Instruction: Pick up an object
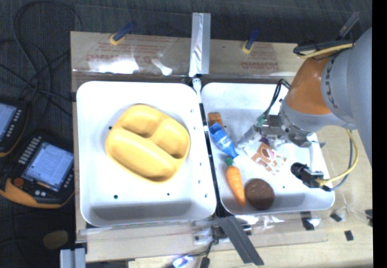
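The right bin (242, 100) holds an orange carrot (235, 183), a dark brown round object (259, 193), a blue packet (222, 140), a small orange-brown piece (214, 119) and a white wrapper with red print (268, 157). My gripper (268, 137) hangs low over the middle of this bin, just above the printed wrapper, under the grey wrist and orange band. Its fingertips are lost against the clutter. The left bin (97, 103) holds one large yellow lumpy object (148, 141).
A metal divider strip (200, 43) runs up from between the bins. Clamps and clear plastic sheeting lie along the bench's back edge. A black connector and yellow cable (311, 177) hang by the right bin's right wall. Handheld pendants (42, 167) lie on the floor at the left.
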Motion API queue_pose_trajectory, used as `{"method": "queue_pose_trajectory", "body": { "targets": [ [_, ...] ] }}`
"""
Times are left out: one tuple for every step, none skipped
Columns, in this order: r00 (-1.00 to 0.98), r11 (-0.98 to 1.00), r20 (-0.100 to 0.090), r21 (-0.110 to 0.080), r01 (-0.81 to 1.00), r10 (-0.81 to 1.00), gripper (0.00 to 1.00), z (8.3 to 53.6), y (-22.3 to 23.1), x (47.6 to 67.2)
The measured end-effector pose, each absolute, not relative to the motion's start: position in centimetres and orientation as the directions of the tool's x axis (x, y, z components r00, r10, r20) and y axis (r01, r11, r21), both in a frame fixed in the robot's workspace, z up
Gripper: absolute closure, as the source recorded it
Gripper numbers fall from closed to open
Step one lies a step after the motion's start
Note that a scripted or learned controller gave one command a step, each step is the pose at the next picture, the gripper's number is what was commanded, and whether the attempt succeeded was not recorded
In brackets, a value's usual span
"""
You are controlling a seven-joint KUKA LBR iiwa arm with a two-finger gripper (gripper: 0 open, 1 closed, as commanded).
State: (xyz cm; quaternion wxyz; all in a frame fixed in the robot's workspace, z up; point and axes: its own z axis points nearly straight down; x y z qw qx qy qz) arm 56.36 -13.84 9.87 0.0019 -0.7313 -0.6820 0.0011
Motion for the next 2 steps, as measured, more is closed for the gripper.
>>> {"method": "queue_pose_trajectory", "body": {
  "targets": [
    [0.068, -0.068, 0.004, -0.008, 0.998, 0.998, 1.00, 10.6, -13.7, 56.4],
    [-0.044, 0.044, -0.002, -0.003, 0.999, 0.999, 1.00, 21.4, -14.8, 59.6]
  ]
}}
